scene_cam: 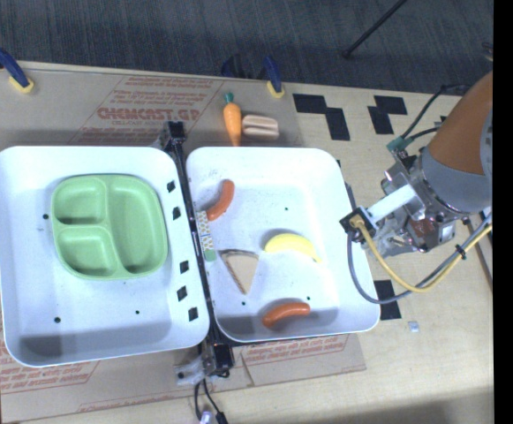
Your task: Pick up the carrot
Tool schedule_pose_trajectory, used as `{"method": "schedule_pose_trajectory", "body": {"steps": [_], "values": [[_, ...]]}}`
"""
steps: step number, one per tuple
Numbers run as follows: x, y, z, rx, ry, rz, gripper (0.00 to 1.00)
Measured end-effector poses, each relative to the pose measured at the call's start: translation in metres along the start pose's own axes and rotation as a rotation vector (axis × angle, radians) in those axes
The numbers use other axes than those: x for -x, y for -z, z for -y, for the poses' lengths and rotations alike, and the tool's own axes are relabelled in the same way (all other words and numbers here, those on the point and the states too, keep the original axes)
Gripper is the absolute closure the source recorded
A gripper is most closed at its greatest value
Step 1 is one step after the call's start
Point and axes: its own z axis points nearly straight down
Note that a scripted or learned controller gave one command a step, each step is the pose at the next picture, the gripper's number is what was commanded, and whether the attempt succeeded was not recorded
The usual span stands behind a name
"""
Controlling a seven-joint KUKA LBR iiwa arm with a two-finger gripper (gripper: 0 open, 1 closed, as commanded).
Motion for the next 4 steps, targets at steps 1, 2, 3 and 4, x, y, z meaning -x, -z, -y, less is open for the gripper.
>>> {"method": "schedule_pose_trajectory", "body": {"steps": [1,2,3,4], "values": [[0.01,0.075,-0.025,0.003,0.039,-0.002,1.0],[-0.008,-0.004,0.035,0.0,-0.077,0.0,1.0],[0.009,0.068,-0.023,0.003,0.145,-0.002,1.0],[-0.004,0.001,0.016,0.001,-0.074,-0.001,1.0]]}}
